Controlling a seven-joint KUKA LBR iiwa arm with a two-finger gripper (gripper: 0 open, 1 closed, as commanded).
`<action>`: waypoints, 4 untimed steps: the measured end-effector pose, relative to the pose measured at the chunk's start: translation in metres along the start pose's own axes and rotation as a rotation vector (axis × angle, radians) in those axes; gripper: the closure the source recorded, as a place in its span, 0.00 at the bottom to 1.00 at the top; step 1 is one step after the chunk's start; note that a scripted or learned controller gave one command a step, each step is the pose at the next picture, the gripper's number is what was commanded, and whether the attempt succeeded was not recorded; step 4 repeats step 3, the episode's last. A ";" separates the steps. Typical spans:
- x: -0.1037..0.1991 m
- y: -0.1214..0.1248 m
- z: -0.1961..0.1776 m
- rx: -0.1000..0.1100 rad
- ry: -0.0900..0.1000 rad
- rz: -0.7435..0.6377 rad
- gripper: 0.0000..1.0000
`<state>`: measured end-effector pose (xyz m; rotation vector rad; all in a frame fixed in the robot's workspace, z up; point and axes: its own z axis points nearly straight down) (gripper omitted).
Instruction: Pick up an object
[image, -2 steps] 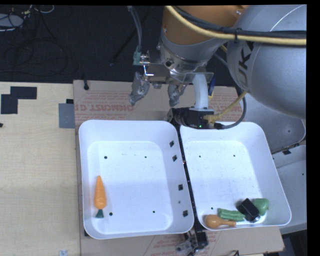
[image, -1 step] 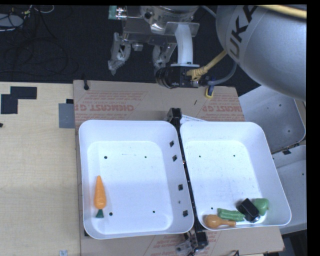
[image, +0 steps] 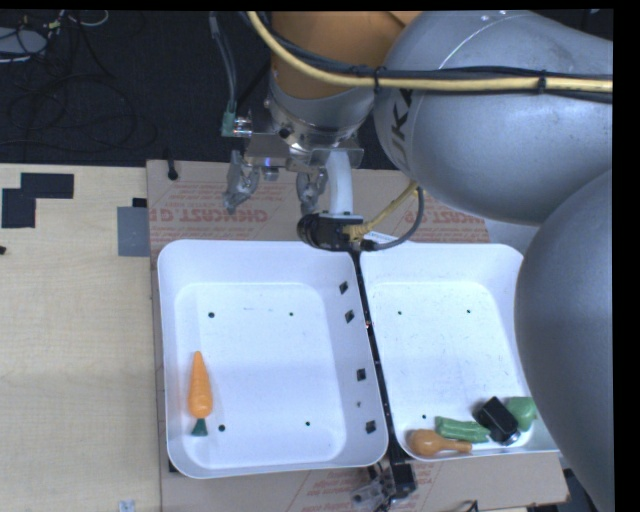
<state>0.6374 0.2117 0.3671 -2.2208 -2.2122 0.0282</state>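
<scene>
Bench bins (image: 170, 300): carrot (image: 200, 385) left; claw (image: 277, 188) open above.

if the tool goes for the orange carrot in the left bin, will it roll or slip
The carrot looks tapered and rounded, so it would probably roll or pivot if nudged. Its smooth surface suggests a plastic toy, likely stiff and light, and it may slip from a pinch near its narrow tip.

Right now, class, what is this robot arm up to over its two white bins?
The gripper hangs above the far edge of the left bin, fingers apart, with nothing between them. A toy carrot lies in that bin's near left corner. The right bin holds a green piece, a black block and an orange-brown piece. Nothing is picked yet.
</scene>
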 end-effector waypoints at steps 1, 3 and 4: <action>0.023 0.004 -0.136 -0.028 0.011 -0.007 0.00; -0.004 -0.002 -0.064 -0.011 0.005 -0.006 1.00; -0.004 -0.002 -0.064 -0.011 0.005 -0.006 1.00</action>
